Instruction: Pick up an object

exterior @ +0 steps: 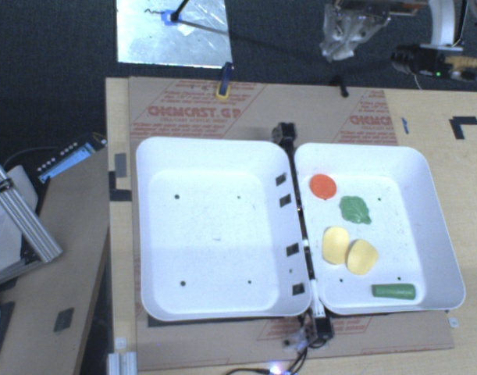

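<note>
Camera view: two white bins are seen side by side on the bench. The gripper [349,31] is held high at one o'clock, well beyond the bins. In the right bin [433,209], five things are spread: an orange disc [323,187] at eleven o'clock, a green lump [354,209] just beside it, two yellow pieces [349,251] touching at centre, and a green stick [393,291] at five o'clock.
</note>
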Controlling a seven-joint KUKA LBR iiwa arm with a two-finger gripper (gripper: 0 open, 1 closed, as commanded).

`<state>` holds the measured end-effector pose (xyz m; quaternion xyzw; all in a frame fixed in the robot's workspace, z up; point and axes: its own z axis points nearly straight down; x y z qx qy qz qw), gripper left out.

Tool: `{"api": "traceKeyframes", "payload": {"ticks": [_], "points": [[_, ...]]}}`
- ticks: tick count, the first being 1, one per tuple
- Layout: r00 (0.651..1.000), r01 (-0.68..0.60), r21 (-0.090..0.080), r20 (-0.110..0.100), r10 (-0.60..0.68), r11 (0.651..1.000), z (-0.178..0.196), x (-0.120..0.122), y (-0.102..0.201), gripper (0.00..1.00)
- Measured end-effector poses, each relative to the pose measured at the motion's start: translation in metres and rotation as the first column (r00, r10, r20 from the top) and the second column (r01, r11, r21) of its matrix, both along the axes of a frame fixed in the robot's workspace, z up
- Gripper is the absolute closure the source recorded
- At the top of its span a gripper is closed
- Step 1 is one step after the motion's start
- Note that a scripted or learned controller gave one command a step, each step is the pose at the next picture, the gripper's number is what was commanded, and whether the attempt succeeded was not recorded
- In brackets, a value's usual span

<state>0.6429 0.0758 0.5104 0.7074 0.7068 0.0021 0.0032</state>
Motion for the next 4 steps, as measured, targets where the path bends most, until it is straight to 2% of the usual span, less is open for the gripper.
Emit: {"api": "traceKeyframes", "payload": {"ticks": [1,2,3,4], "points": [[1.0,-0.008,0.003,-0.001,0.008,1.0,0.026,0.026,0.039,1.0],[1.0,-0.012,0.002,-0.019,0.012,1.0,-0.106,0.024,0.119,1.0],[1.0,-0.008,0.004,-0.003,0.008,1.0,-0.079,0.025,0.161,1.0],[1.0,-0.008,0.008,0.006,0.008,1.0,0.034,-0.009,0.158,1.0]]}}
